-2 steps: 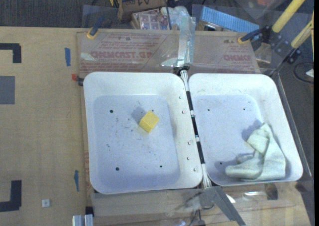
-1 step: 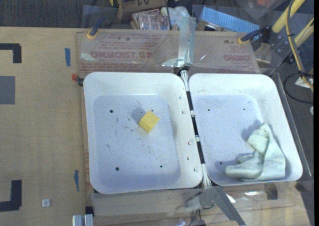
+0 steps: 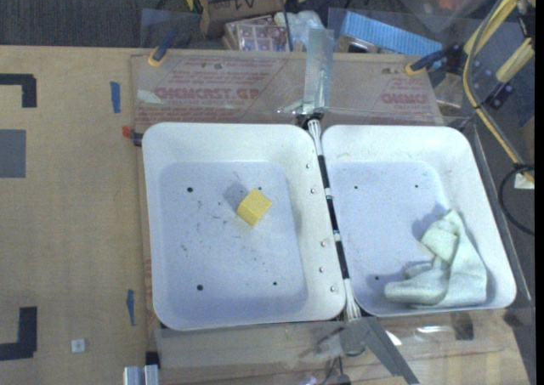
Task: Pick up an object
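left bin point(image 3: 161, 205): shallow white tray on the wooden surface point(image 3: 68, 205), touching its twin along the middle seam.
yellow block point(image 3: 253, 206): small cube lying a little above the middle of the left bin's floor, turned cornerwise, well apart from every wall.
right bin point(image 3: 382, 162): matching white tray just beside the left one.
pale cloth point(image 3: 442, 268): crumpled rag in the near right corner of the right bin, resting against its right wall.
clear sheet point(image 3: 212, 94): see-through panel with red lettering, lying behind both bins.
clutter point(image 3: 246, 1): boxes and cables beyond the surface's far edge.
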